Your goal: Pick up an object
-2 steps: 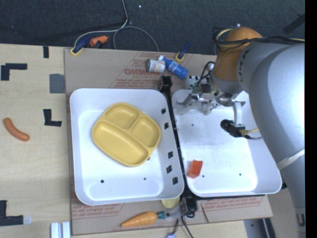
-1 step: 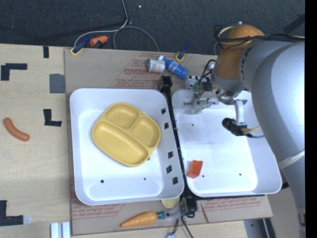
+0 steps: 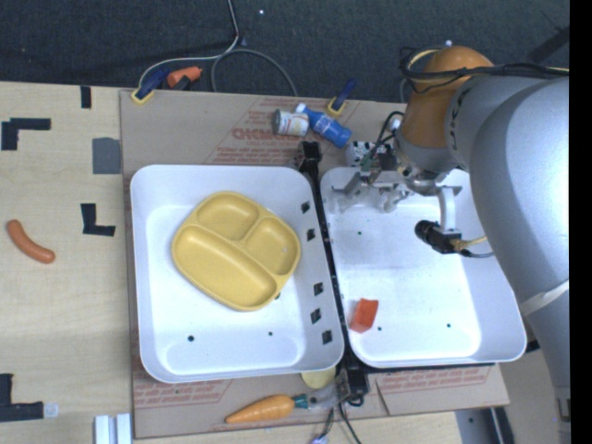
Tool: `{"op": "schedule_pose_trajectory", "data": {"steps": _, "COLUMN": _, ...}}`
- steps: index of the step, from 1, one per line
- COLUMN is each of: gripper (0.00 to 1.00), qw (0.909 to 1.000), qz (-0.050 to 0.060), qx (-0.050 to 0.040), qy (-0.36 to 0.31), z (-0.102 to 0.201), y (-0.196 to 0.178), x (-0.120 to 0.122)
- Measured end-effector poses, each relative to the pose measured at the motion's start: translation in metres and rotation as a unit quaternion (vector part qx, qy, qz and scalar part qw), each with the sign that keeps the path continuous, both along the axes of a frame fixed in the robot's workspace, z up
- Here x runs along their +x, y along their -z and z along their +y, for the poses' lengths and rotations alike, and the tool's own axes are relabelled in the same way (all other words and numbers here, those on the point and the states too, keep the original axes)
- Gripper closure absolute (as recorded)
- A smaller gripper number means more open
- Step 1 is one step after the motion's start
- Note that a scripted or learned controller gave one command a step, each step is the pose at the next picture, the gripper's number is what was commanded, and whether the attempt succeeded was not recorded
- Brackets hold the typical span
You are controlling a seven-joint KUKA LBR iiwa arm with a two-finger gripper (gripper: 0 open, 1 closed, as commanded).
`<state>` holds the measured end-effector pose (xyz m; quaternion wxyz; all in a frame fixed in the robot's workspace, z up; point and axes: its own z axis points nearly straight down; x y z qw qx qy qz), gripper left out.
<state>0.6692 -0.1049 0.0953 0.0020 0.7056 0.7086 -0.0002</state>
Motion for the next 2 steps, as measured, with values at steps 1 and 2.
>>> {"op": "schedule_pose_trajectory", "data": {"steps": 1, "gripper": 0.0, "qw": 1.0, "qz": 0.001, "qx": 0.0001, "qy": 0.002, "z": 0.01, "y": 0.01, "x": -0.001}}
{"op": "schedule_pose_trajectory", "data": {"steps": 2, "gripper": 0.0, "qw": 1.0, "qz": -0.002, "qx": 0.003, "qy": -0.001, "z": 0.068, "y": -0.096, "x": -0.059}}
